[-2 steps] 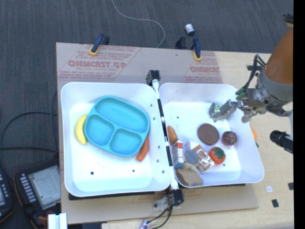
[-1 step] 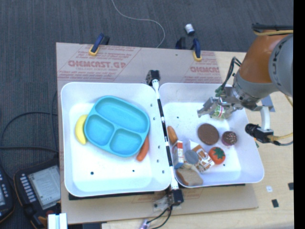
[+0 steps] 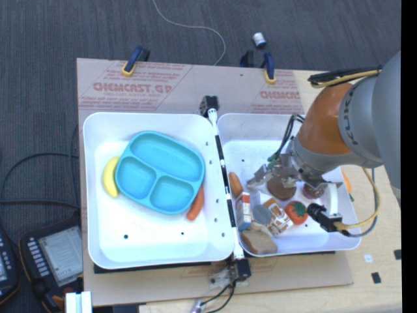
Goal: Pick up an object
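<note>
Glossy blue three-part plate [image 3: 161,173] in left bin, claw [image 3: 285,178] over cluttered right bin, grip unclear

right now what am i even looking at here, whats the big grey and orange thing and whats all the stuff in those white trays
One camera looks down at a slant on a bench. The grey and orange thing is a robot arm reaching in from the right. Its gripper hangs low over the right bin, among small items: a tomato-like toy, a brown rounded piece, and a small bottle. I can't tell whether it holds anything. The left bin holds a blue divided plate, a banana at its left edge, and an orange carrot-like toy at its right edge.
</note>
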Motion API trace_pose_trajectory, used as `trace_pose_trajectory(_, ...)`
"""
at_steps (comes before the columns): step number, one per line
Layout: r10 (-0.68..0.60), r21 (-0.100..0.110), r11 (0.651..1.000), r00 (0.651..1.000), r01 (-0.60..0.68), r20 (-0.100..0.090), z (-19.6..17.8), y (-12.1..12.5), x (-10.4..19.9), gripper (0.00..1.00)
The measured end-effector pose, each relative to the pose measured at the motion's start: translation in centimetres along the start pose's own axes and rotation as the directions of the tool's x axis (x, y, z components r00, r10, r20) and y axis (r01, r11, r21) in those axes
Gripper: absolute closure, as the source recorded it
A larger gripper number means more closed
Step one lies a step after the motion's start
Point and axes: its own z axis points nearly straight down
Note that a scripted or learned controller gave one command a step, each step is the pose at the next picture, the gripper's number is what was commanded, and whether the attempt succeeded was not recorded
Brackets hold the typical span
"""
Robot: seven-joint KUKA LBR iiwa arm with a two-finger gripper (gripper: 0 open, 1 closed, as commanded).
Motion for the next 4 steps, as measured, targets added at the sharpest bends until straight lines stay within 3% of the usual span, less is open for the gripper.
trace_pose_trajectory(1, 0.000, -0.007, 1.000, 1.000, 0.000, 0.001, -1.2, 0.2, 0.0, 1.00)
trace_pose_trajectory(2, 0.000, -0.007, 1.000, 1.000, 0.000, 0.001, -2.2, 0.3, 0.0, 1.00)
trace_pose_trajectory(3, -0.003, 0.005, 1.000, 1.000, 0.003, -0.004, -18.6, 4.8, 10.0, 1.00)
trace_pose_trajectory(4, -0.001, 0.012, 1.000, 1.000, 0.001, -0.002, -9.4, 9.3, 8.8, 1.00)
